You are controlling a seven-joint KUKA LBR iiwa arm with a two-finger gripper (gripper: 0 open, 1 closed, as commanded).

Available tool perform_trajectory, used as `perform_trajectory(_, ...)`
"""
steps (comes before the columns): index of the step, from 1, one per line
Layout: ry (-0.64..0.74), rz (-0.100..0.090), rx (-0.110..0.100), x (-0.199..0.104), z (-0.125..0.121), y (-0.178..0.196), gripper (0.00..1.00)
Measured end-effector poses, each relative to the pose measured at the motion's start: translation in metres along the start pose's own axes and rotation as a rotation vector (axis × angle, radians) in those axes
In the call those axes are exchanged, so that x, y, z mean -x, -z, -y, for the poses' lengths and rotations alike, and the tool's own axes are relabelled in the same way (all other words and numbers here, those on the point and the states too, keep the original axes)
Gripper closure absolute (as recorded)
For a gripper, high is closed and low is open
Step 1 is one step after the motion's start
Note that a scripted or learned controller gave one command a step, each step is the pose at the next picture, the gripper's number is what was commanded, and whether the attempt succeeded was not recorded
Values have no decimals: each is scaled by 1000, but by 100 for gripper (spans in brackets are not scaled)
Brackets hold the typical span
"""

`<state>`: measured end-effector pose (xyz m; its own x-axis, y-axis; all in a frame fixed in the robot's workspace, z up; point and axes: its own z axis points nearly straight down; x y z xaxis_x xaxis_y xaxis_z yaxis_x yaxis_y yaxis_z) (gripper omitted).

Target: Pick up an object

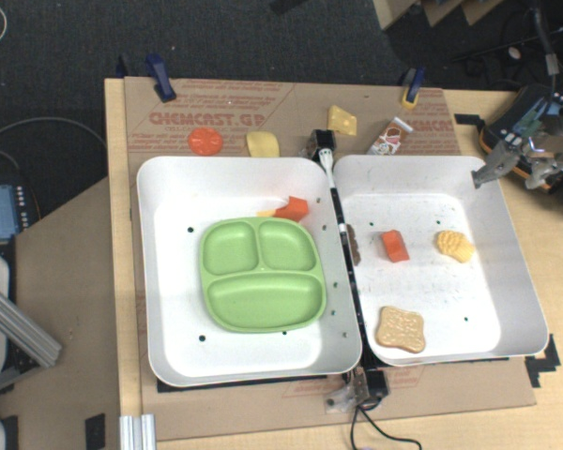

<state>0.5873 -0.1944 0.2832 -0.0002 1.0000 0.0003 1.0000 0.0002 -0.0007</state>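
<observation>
While the pincer [493, 169] hangs at the far right corner of the right bin [507, 251], over its rim and apart from everything inside, whether it is apart or together cannot be told from this slant.

Three things lie in the right bin. A small orange-red block [394, 246], squarish with flat faces, sits left of centre. Just to its right, near but not touching, lies a yellow lumpy piece [454, 245] with a ridged, knobbly surface. Nearer the front edge rests a tan slice of toast [400, 329], flat, with a rounded top and a speckled face.

The left bin [164, 251] holds a green divided plate [261, 275] with three compartments, lying flat at its centre. At the plate's far right corner sits an orange wedge [293, 208], touching or just beside its rim.

On the desk [131, 139] beyond the bins lie a red-orange round piece [205, 141], a pale yellow lump [262, 143], a yellow wedge [342, 120] and a small white-and-red packet [388, 138].
</observation>
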Motion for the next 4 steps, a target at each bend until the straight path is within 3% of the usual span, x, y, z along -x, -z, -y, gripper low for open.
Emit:
perform_trajectory(1,5,-6,-12,-55,4,-127,0)
perform_trajectory(2,3,-3,-6,-92,3,-203,0)
perform_trajectory(3,-1,4,8,-88,-1,-186,100)
perform_trajectory(4,8,-2,12,-159,-7,-92,100)
